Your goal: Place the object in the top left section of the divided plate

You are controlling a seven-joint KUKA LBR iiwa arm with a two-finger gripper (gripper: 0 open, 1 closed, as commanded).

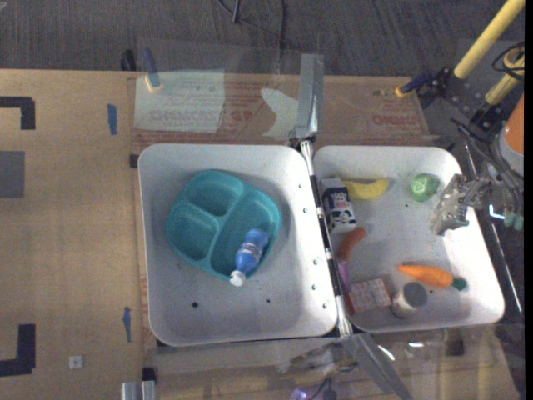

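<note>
We see two white bins on the table [67, 223]. The left bin [166, 307] holds one teal plate [200, 219] with three parts. One small blue bottle [249, 255] lies in the plate's right part, with its white cap poking over the plate's near rim.

The right bin [479, 302] holds seven things. There is one yellow banana [368, 188], one green round thing [423, 187], one small black and white carton [337, 207], one reddish sausage shape [351, 242], one orange carrot [426, 276], one pink block [369, 293] and one grey cup [408, 298].

The end effector [450, 211] hangs over the right side of the right bin, near the green round thing. We cannot tell how wide it is, and we see nothing held in it.
</note>
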